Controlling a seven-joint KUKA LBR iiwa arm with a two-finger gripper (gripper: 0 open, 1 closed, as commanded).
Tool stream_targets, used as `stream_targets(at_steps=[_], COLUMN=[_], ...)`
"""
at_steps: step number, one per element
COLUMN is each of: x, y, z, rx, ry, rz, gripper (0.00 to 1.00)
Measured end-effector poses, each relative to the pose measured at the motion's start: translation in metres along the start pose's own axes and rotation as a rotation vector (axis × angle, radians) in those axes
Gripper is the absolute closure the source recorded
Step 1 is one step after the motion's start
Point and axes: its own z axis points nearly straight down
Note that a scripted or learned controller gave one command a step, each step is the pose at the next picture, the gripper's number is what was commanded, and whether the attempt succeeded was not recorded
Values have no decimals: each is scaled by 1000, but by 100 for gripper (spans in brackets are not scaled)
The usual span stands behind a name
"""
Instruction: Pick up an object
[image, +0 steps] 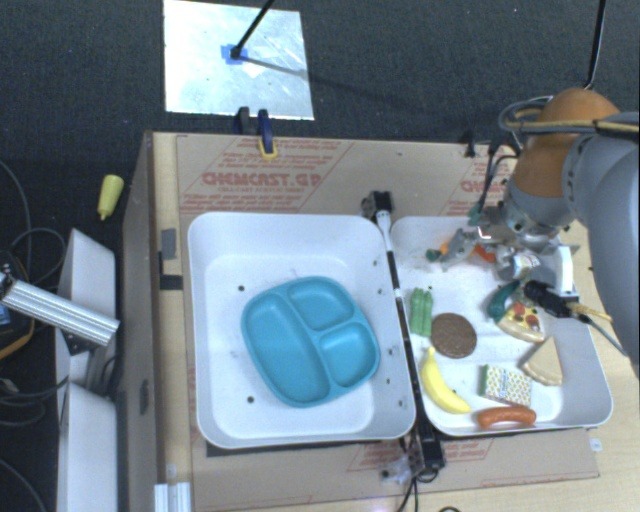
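Note:
The right bin (590, 400) holds several toy foods: a yellow banana (441, 386), a brown round cookie (454, 335), a green ridged piece (421, 310), a pizza slice (522, 320), a bread slice (545, 362), a patterned square (505, 383) and a red sausage (505, 417). My gripper (497, 252) hangs low over the far end of this bin, beside a small orange piece (483, 252) and a green bit (437, 254). A teal piece (500, 300) lies just in front of it. I see nothing held.
The left bin (215, 300) holds a blue divided plate (310, 340). A black divider clip (380, 205) sits at the bins' far joint. The grey arm with its orange band (560, 140) covers the far right corner. A yellow object (110, 195) lies off the bench at left.

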Motion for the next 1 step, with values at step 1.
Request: stream_targets(at_steps=[1], x=[-36], y=[6], z=[-59], rx=[-37], ry=[-9], rz=[-3], gripper=[0])
